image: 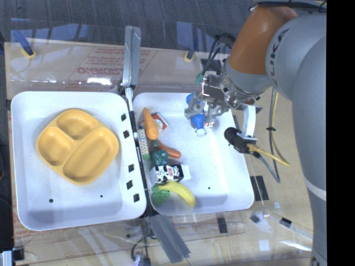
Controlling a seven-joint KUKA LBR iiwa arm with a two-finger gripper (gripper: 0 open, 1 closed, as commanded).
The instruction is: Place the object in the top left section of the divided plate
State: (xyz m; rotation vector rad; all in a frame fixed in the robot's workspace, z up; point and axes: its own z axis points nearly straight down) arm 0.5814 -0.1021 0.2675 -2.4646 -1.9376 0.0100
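Gripper (198, 117): seen over the upper part of the right bin (233, 195), below the orange band of the arm (288, 49); a small blue object (199, 122) is seen at its tip, but how far the fingers are parted, and whether the object is clamped, cannot be told. Divided plate (77, 144): yellow, lying in the left bin (28, 204), well apart from the gripper. Along the right bin's left side are listed a carrot (150, 124), a black-and-white carton (168, 173) and a banana (178, 193). Red print on the cardboard (100, 65) behind the bins is not legible
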